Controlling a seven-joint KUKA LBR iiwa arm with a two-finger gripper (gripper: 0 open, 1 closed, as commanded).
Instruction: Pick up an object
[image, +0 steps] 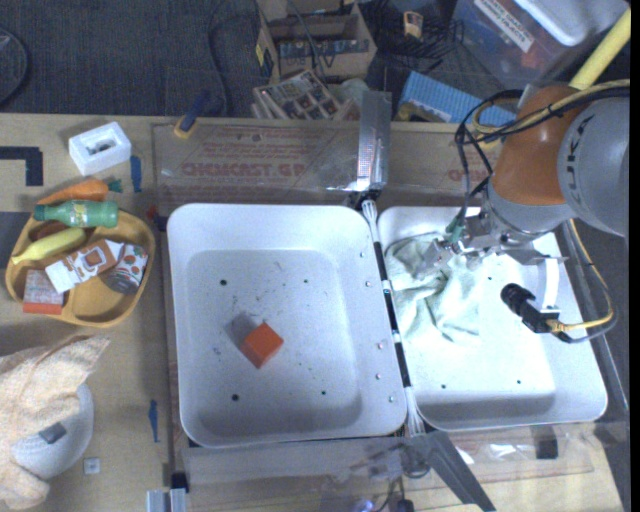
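Observation:
An orange cube (263, 344) lies in the left bin (200, 250), a little left of its middle. A crumpled pale green cloth (440, 298) lies in the upper left part of the right bin (520, 390). My gripper (453, 240) reaches down from the right, low over the cloth's upper edge at the back of the right bin. The arm's wrist, with its orange band (530, 160), hangs over the bin's back right corner and hides part of it.
A black plug on a yellow cable (528, 308) hangs over the right bin beside the cloth. A yellow bowl of toy food (80, 265) and a beige cloth (45, 375) lie left of the bins. A cardboard sheet (260, 160) lies behind them.

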